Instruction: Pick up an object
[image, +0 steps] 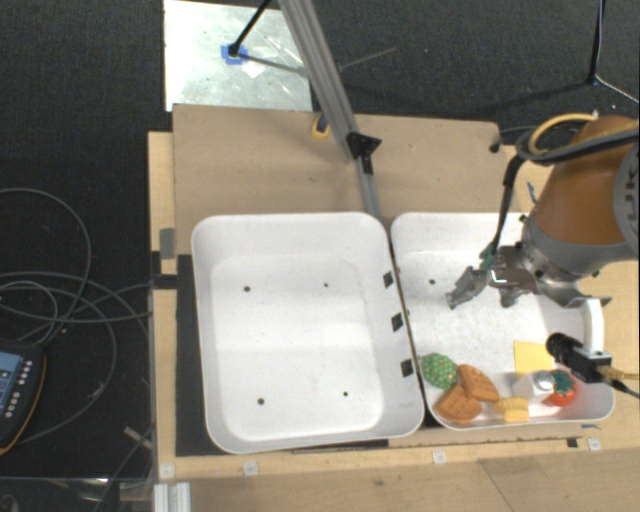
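Note:
My gripper (489, 291) hangs over the middle of the right bin (440, 245), open, with nothing between its fingers. The grey arm with its orange band (585, 195) reaches in from the right. Several small objects lie along the bin's near edge, below the gripper. A green knobbly ball (437, 369) lies at the left, and two orange waffle-like pieces (468, 393) sit beside it. Further right are a small yellow piece (513, 408), a yellow block (532, 355) and a red and white item (558, 390).
The left bin (215, 300) sits beside the right one, and a shared rim with black clips (397, 322) divides them. A grey pole (335, 95) slants in from the top. A black fitting (575, 358) sits at the right bin's right rim.

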